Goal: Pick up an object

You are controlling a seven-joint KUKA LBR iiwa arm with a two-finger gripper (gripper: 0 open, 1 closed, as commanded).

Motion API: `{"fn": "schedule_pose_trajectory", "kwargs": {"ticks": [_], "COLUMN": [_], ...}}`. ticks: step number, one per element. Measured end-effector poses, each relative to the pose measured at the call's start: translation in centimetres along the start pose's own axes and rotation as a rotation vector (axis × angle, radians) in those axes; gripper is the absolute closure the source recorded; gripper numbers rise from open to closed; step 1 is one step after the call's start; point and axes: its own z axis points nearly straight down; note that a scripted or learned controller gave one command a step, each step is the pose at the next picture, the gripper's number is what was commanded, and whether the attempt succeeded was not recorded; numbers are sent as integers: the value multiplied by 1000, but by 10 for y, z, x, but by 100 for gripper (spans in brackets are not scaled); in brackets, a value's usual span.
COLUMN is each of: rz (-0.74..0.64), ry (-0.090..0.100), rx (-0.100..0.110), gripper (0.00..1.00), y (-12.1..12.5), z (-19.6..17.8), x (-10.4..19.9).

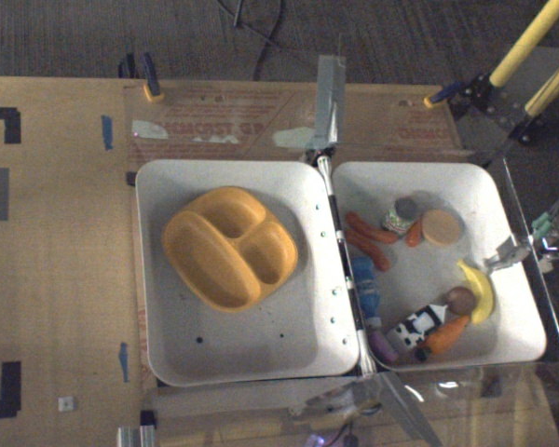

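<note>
L bin [168,343]: yellow divided plate [229,246]. R bin [503,333]: banana [479,291], carrot [446,334], sausages [369,238], round wood disc [441,227]. Pincer [508,252] at R rim; finger state can't be told.

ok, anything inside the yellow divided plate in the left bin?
The yellow plate shows three compartments with nothing in them. It rests on the left bin; the bin floor beneath it is covered.
</note>
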Motion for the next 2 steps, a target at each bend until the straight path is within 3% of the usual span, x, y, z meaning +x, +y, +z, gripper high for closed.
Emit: {"fn": "schedule_pose_trajectory", "kwargs": {"ticks": [1,2], "rz": [-254,-207], "ry": [-1,-2], "rx": [-7,-7], "gripper": [0,0], "y": [68,59], "z": [141,141], "x": [21,69]}}
